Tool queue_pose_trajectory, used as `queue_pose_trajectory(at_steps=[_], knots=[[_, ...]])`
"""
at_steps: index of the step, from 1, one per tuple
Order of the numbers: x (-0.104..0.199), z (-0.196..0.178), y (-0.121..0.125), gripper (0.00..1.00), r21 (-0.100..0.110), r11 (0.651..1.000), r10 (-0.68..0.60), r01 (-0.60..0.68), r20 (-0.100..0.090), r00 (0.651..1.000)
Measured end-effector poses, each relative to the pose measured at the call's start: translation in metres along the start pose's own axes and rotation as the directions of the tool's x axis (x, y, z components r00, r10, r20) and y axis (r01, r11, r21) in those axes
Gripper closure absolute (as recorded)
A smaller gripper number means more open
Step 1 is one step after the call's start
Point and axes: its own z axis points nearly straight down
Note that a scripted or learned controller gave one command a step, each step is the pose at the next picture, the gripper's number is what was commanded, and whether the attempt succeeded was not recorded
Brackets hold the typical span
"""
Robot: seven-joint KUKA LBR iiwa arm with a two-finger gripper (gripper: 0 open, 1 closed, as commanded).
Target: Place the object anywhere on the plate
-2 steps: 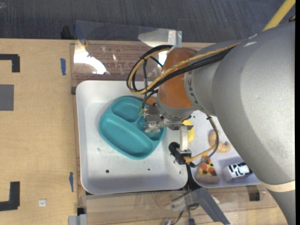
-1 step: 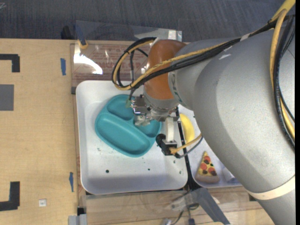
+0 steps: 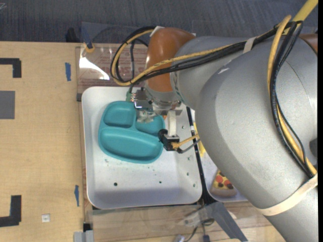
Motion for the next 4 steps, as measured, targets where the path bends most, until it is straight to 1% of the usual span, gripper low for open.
queue_pose_trajectory(at_steps=[1, 2, 3, 4], knots=[[0.052, -0.16, 0.03, 1.0, 0.0, 1.0, -0.009, 0.009, -0.006, 1.0], [0.037, -0.115, -0.011, 1.0, 0.017, 1.0, -0.004, 0.004, 0.0, 1.0], [0.038, -0.018, 0.029, 1.0, -0.007, 1.0, -0.007, 0.007, -0.008, 1.0], [0.07, -0.044, 0.027, 1.0, 0.007, 1.0, -0.008, 0.008, -0.004, 1.0]])
